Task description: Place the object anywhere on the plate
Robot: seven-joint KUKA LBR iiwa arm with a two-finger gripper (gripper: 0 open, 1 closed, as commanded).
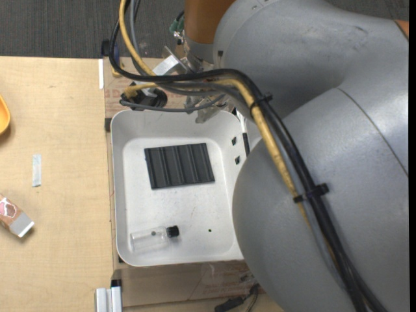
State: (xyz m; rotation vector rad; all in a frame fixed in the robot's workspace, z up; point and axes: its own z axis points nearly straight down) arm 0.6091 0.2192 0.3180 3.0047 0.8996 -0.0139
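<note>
From my remote seat, the hand point(207, 109) sits at the far rim of the shallow white plastic bin point(123, 194), half buried behind a bundle of black and yellow cables point(195, 78). I cannot tell whether it is released or clenched, and I see nothing in it.

Just in front of it, a dark grey ribbed rectangular pad point(179, 166) lies flat on the bin floor. Nearer the front wall, a small clear vial with a black cap point(156, 234) lies on its side, well apart from the hand. I take that to be the object to move, still unpicked.

Out on the pale wooden counter point(58, 109) an orange curved rim point(3, 117) shows at the left edge, possibly the plate. If so, the carry has to cross the bin wall.
</note>
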